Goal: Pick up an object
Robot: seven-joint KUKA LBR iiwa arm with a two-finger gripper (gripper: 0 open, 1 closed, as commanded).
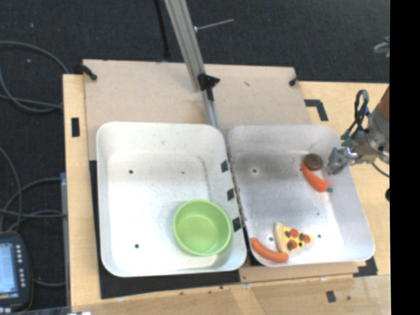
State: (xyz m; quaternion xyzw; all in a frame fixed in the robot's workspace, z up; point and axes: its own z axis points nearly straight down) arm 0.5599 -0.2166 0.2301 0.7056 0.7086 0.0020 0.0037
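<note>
The gripper (336, 159) is low in the right bin (348, 241) beside the carrot (315, 178) (finger state I cannot tell); nothing looks lifted, so picking remains.

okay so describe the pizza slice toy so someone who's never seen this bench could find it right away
Take the right-hand white bin of the two and look along its near edge. The pizza slice lies there, a small tan wedge with red dots. An orange sausage curves beside it, but that is long and plain, as is the carrot-like piece farther back near the claw; the green bowl sits in the other bin.
</note>
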